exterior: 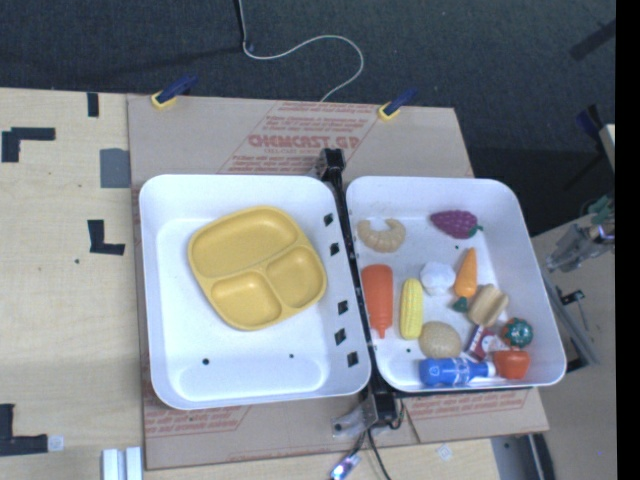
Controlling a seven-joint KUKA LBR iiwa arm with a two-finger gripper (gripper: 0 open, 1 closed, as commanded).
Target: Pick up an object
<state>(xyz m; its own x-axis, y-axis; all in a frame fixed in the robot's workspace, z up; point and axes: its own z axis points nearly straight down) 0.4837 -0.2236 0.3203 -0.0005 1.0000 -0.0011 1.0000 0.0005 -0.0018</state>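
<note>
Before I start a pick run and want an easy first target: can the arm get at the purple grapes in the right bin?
Probably yes. The purple grapes lie alone near the right bin's far rim, apart from the other toys, with nothing above them.

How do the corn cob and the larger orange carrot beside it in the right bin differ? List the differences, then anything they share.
Colour: the corn cob is yellow, the larger orange carrot is orange.
Size: the carrot looks longer than the corn cob.
Place: the carrot lies nearer the divider between the bins, the corn cob on its far side.
Shared: both lie flat, side by side and roughly parallel, in the right bin.
</note>
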